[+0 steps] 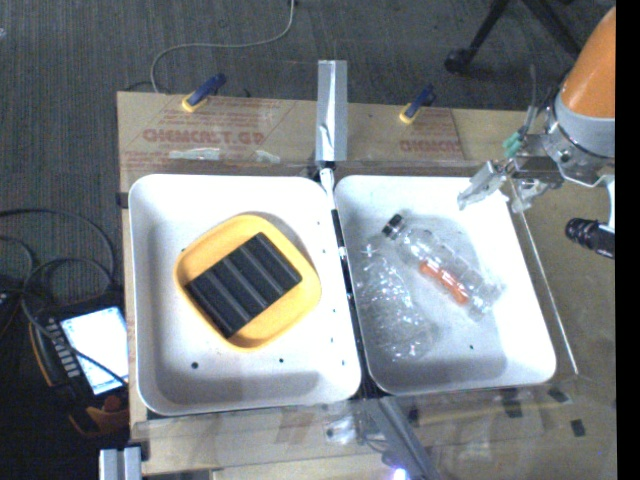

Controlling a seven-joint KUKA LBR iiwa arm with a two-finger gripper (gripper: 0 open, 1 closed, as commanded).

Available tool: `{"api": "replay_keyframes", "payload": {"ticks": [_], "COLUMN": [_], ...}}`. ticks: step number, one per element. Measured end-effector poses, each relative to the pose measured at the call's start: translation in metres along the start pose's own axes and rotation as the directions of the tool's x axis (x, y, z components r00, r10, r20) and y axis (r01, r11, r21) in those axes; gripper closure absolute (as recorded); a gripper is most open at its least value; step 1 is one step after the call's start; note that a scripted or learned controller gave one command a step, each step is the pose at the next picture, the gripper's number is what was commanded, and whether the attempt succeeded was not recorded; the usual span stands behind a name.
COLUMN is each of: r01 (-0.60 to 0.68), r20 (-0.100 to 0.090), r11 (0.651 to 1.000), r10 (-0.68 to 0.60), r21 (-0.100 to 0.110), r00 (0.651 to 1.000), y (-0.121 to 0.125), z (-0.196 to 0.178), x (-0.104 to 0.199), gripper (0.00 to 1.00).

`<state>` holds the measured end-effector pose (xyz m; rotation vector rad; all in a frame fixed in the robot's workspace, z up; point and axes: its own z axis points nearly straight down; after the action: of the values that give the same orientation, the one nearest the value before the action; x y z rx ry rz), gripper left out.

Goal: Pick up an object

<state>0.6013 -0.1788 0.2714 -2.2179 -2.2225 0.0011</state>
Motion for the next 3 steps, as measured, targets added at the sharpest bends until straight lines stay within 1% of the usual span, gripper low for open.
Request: {"api": "replay_keyframes", "payload": {"ticks": [1,2,3], "r01": [-0.029,0.195,0.244], "r20": [-0.001,0.001,0.007], "r11": [1.000,0.981,0.970], "r10": [0.029,-0.195,-0.244], "r21": [-0.005,-0.007,-0.013], "r00": [1.000,0.981,0.970], "y": [-0.032,-0.020,-0.021], "z": [0.130,0.173,0.174], "x": [-0.018,-0.025,-0.025], "gripper": [0.00,0.00,0.00]}}
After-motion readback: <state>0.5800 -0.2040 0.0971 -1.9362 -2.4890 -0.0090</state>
